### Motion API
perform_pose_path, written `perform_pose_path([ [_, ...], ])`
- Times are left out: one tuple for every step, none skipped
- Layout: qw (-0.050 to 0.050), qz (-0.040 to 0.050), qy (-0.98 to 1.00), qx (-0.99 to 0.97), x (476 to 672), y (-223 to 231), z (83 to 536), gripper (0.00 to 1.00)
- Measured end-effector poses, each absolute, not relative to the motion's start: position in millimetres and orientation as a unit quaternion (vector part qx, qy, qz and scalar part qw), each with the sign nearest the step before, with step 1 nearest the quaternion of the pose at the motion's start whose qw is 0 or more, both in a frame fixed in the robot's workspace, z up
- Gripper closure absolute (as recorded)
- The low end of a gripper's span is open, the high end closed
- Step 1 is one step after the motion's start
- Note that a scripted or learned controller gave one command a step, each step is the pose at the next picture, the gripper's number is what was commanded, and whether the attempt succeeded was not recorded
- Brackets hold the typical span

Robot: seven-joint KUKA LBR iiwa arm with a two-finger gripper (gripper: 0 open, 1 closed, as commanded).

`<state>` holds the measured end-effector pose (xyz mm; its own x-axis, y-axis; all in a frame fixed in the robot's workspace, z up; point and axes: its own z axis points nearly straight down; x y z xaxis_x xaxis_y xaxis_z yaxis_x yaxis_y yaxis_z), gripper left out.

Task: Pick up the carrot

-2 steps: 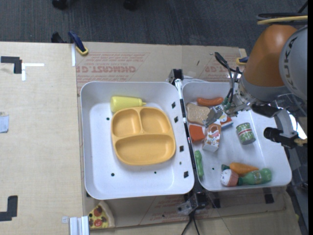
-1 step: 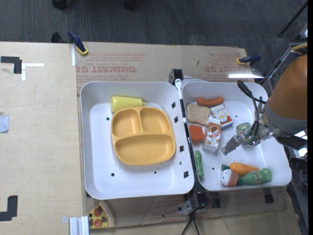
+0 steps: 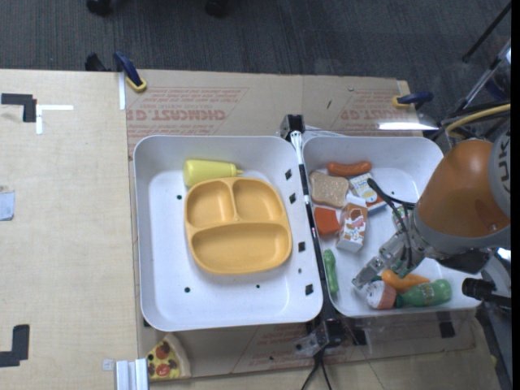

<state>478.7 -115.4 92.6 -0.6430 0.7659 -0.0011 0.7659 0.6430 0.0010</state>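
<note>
Hand [image 3: 375,273] low in right bin [image 3: 422,161]; carrot [image 3: 404,280] just beside it at 3 o'clock, possibly touching. Finger opening: cannot tell.

Right bin [image 3: 406,157] | gripper [image 3: 375,273] low at near edge, finger state unclear | carrot [image 3: 404,280] just beside it, touching green bottle [image 3: 426,294] | sausage [image 3: 349,168], bread slice [image 3: 329,189] at far side | yellow divided plate [image 3: 237,224] in left bin [image 3: 154,242]

Two white bins [image 3: 146,242], one yellow divided plate [image 3: 238,224], one carrot [image 3: 404,280], one sausage [image 3: 349,168]
</note>
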Motion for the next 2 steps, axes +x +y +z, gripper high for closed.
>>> perform_pose_path([
  [0.003,0.0009,0.906,0.424,480.9,-116,102,1.0],
  [0.002,0.0002,0.848,0.531,479.3,-104,138,1.0],
])
